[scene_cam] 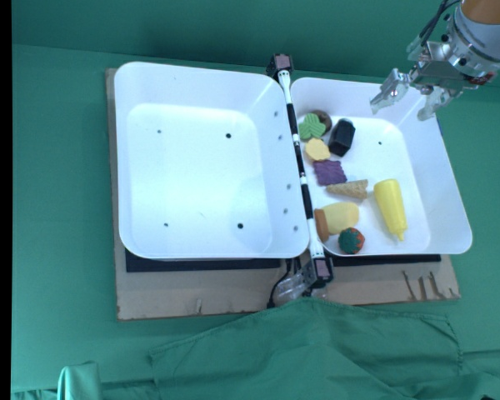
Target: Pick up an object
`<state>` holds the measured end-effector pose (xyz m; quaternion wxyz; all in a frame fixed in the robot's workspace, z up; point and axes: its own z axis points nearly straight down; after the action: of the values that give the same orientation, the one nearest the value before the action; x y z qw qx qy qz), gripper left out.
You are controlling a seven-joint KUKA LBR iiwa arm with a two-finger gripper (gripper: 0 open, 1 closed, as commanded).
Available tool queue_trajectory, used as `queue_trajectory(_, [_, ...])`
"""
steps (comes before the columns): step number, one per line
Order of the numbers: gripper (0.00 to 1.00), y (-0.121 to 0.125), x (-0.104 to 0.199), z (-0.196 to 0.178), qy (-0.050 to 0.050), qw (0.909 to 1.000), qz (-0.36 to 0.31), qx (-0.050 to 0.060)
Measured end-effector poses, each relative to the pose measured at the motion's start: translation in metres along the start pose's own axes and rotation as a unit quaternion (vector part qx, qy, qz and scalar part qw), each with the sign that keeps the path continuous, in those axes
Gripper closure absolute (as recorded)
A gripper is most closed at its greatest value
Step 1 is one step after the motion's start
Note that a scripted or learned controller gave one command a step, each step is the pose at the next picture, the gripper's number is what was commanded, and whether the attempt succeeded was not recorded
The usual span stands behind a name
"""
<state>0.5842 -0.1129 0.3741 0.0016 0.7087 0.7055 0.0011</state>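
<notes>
I see the gripper [407, 94] spread open, holding nothing, above the right bin's [437, 152] far edge; a smooth yellow corn cob [391, 207] lies below

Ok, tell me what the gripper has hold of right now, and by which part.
Nothing. The gripper hangs open above the far right corner of the right bin, with only air between its fingers; the toy foods lie in the bin, untouched.

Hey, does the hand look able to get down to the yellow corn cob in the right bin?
Probably yes. The hand hovers open over the bin's far edge, and the corn cob lies apart from the other toys with nothing over it.
</notes>
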Motion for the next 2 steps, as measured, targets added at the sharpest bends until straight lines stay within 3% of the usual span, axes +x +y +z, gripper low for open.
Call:
queue_trajectory(1, [0.0,0.003,-0.007,0.099,0.0,1.0,0.0,0.004])
queue_trajectory(2, [0.0,-0.044,-0.015,0.188,0.0,1.0,0.001,0.001])
